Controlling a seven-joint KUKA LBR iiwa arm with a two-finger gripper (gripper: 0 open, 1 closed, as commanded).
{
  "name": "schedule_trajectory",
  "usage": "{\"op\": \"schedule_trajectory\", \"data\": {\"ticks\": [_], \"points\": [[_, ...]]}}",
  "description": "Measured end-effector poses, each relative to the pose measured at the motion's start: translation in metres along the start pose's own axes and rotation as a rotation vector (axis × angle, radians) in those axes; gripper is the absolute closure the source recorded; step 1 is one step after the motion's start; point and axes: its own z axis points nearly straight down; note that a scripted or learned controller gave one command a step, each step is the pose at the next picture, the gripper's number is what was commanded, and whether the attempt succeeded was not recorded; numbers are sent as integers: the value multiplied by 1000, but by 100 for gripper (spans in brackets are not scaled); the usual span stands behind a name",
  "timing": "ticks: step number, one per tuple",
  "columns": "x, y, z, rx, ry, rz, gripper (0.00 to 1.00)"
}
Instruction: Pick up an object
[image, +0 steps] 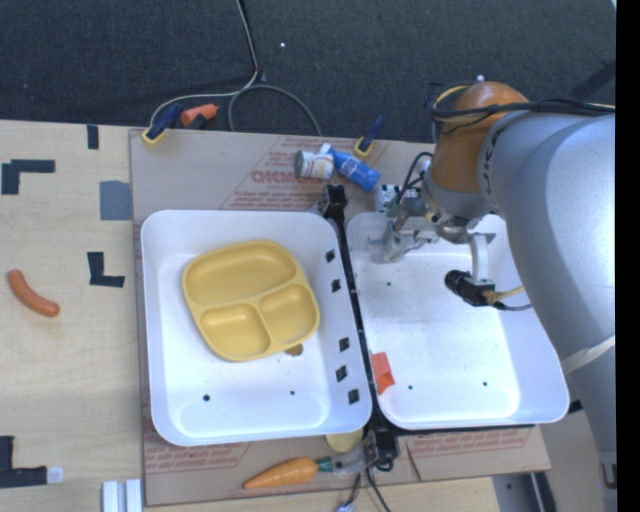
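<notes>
Yellow three-compartment plastic plate, left white bin, centre-left of frame; fingers over right bin, state indiscernible, likely pre-grasp.

One fixed camera looks down at a slant from above the bench, taking in both bins, arm at right

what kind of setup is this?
Probably a robot-grasping lab bench: two white bins on a cardboard sheet, toy items such as a yellow divided plate and carrot, and a KUKA arm reaching in.
</notes>
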Motion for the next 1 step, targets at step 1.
{"op": "schedule_trajectory", "data": {"ticks": [1], "points": [[0, 0, 1, 1, -1, 0, 0]]}}
